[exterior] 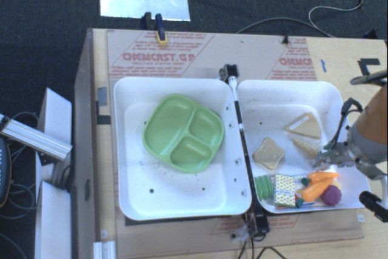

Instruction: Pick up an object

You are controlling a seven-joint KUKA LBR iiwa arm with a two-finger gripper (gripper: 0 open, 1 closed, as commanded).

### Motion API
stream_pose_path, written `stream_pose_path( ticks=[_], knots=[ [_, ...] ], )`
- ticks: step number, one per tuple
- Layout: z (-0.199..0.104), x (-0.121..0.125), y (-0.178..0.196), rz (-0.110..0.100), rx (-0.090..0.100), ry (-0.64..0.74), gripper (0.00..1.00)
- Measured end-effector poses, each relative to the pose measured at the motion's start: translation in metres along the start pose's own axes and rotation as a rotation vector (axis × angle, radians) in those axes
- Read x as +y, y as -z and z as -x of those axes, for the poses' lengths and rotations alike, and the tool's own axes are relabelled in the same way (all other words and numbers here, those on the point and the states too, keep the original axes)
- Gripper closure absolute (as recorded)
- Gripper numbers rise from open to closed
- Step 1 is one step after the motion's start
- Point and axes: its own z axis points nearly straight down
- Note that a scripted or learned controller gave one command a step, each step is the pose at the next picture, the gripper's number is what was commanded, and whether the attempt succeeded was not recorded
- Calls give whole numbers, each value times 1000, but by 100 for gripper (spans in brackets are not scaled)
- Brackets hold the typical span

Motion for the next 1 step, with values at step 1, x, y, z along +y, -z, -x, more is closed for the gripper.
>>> stream_pose_path(
  ticks=[1],
  knots=[
    [0,0,0,0,0,0,0]
  ],
)
